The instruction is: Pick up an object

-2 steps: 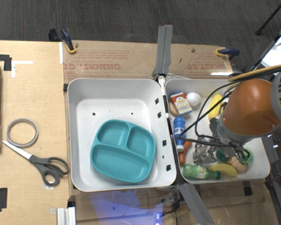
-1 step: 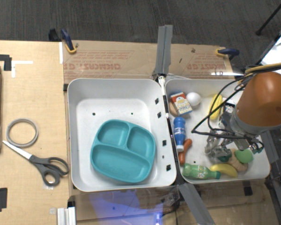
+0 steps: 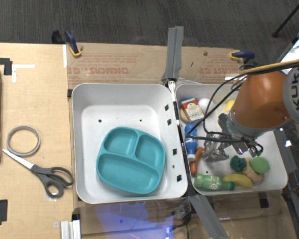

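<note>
Two shallow white bins sat side by side on a bench, seen from above at a slant. The left bin (image 3: pixel 84 108) held a teal divided plate (image 3: pixel 131 160) with three compartments, lying flat toward the near side. The right bin (image 3: pixel 279 176) was crowded with small things: a small red and white carton (image 3: pixel 192 110) and a white ball (image 3: pixel 204 103) near the far wall, a blue tube (image 3: pixel 191 139) and an orange carrot (image 3: pixel 196 159) along the left wall, and a green bottle (image 3: pixel 212 183) lying on its side along the near wall, its long axis running left to right. A yellow banana (image 3: pixel 238 180) lay just right of the bottle, also left to right. A dark green piece (image 3: pixel 238 163) and a light green round piece (image 3: pixel 259 165) lay above the banana.

The grey arm with its orange band (image 3: pixel 261 101) reached in from the right over the right bin. The gripper (image 3: pixel 218 152) pointed down among the things, between the carrot and the dark green piece, with the bottle just nearer the camera. Whether its fingers were wide, narrow or holding anything could not be told.

Outside the bins, scissors (image 3: pixel 40 173) and a roll of tape (image 3: pixel 23 140) lay on the bench at the left.
</note>
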